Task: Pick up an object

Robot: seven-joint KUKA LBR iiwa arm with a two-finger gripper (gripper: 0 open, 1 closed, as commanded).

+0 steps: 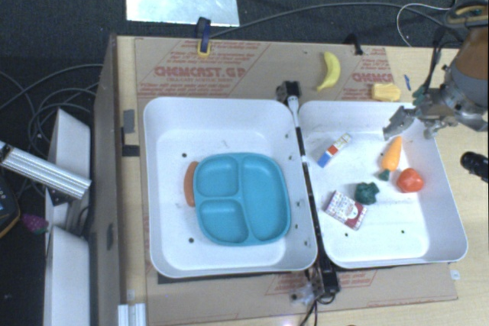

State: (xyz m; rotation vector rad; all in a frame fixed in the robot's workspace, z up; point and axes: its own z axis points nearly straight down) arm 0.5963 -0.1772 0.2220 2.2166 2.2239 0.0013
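- The grey two-finger gripper (413, 121) hovers over the right white bin's (428, 240) far edge, fingers spread, pinching nothing.
- Five pieces lie inside: one orange carrot (391, 153), one red tomato (410, 179), one green lump (367, 192), one red-white packet (345, 210), one small tube (333, 150).
- The left white bin (168, 164) carries one blue divided plate (242, 198) and one sausage (189, 183).
- On the bench: one yellow banana (330, 70).

The arm (470, 76) is cut off by the right edge. The blue divided plate (242, 197) covers most of an orange-brown thing (189, 182) beside its left rim. Right of the plate, the small carton's (345, 210) print is too small to read.
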